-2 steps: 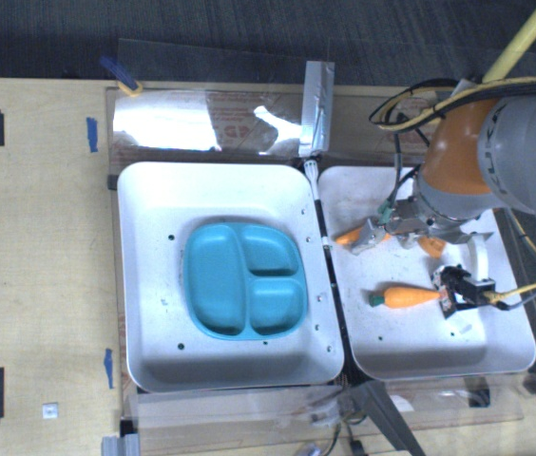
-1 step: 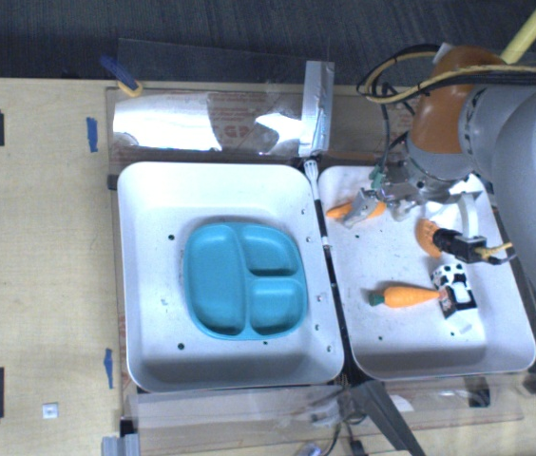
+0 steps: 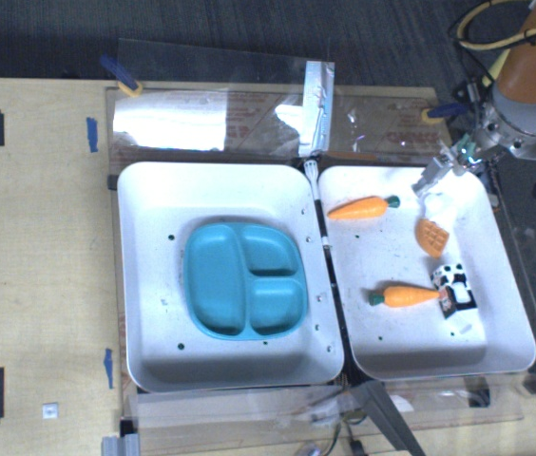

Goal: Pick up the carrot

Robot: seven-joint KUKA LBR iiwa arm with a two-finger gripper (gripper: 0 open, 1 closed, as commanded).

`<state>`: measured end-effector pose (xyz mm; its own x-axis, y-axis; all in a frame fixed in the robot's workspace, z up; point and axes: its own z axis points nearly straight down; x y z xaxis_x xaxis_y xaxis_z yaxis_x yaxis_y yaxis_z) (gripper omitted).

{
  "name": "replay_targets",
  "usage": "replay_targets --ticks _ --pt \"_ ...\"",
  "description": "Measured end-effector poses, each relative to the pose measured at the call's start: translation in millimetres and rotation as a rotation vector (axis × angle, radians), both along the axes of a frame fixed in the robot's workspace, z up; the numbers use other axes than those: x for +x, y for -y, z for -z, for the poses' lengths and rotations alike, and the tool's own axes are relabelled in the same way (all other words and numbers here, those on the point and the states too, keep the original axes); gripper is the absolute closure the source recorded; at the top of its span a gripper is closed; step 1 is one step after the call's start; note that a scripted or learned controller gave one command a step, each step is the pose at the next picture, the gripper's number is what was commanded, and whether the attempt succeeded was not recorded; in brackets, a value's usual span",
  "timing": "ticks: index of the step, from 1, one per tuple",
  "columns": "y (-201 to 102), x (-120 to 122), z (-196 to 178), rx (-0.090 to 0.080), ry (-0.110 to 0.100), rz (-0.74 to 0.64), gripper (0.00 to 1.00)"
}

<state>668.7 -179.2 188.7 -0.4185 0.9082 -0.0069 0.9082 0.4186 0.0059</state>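
two white bins on pale wood bench, dark floor

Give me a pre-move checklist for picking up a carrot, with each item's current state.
1. Target present: ok. Two carrots lie in the right bin, an upper carrot and a lower carrot.
2. Target chosen: not ok, either carrot fits the order.
3. Upper carrot free of neighbours: ok, nothing touches it.
4. Lower carrot free of neighbours: not ok, a black-and-white toy sits against its tip.
5. End effector placement: ok, it hovers at the right bin's far corner, above no carrot yet.
6. Orange ridged piece clear of the upper carrot: ok.
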Motion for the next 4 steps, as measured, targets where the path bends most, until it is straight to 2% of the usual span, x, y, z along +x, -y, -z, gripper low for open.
replay_targets --ticks 1,2,3,4 --pt "-48.8 -2.4 84.1 0.006 -0.014 -0.134 0.0" --pt "-70.0 -4.4 103.0 -0.003 -0.021 -0.073 0.0" --pt "-67.6 -1.9 92.9 -0.01 -0.012 -0.074 1.0" --pt "-145.7 1.1 0.9 0.005 0.001 0.051 1.0"
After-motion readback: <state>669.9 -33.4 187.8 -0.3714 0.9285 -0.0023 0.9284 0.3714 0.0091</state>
